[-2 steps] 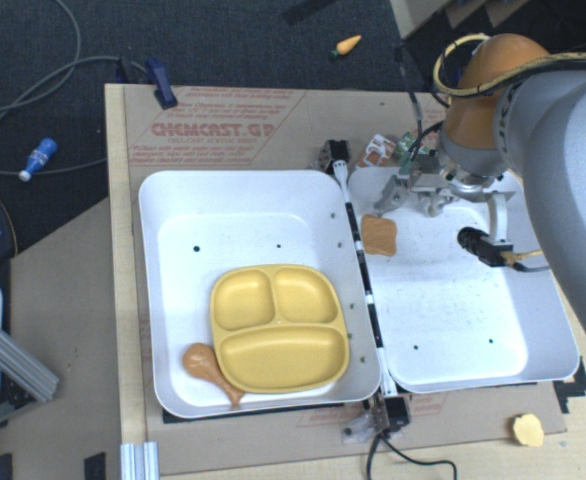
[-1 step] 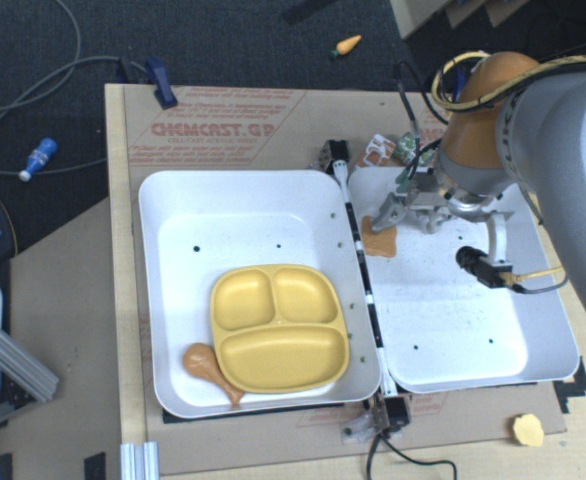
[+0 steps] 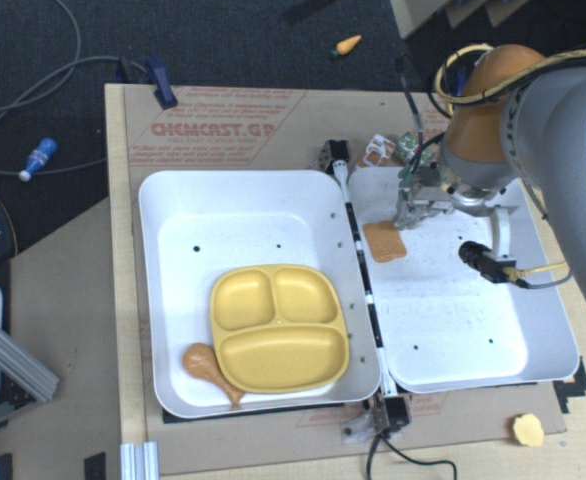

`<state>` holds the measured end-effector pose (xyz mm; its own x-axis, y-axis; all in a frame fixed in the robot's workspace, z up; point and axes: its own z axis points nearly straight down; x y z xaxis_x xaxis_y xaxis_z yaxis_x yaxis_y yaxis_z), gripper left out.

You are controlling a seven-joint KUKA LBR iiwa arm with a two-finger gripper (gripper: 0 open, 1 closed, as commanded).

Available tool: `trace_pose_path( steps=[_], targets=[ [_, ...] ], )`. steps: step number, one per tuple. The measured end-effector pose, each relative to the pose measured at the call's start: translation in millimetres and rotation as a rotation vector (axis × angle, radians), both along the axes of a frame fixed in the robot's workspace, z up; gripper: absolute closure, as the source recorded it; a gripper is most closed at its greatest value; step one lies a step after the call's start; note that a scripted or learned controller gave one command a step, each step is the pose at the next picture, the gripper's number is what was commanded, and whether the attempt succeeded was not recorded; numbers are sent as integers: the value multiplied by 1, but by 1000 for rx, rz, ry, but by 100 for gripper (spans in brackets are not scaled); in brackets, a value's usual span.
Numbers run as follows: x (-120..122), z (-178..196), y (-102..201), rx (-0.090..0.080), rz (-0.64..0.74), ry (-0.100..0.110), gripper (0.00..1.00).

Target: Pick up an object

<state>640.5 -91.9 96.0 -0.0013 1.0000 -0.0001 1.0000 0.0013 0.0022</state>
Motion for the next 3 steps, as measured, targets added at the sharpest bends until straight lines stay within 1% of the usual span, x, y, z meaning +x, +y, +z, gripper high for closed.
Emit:
trace_pose_path(
  steps=[1,2,3],
  targets=[
    [-65,32,-14,1,-5,7,100],
    [-62,30,-13,1,-2,4,0],
    [-17,-13,-32,-1,0,-1,0]
  ],
)
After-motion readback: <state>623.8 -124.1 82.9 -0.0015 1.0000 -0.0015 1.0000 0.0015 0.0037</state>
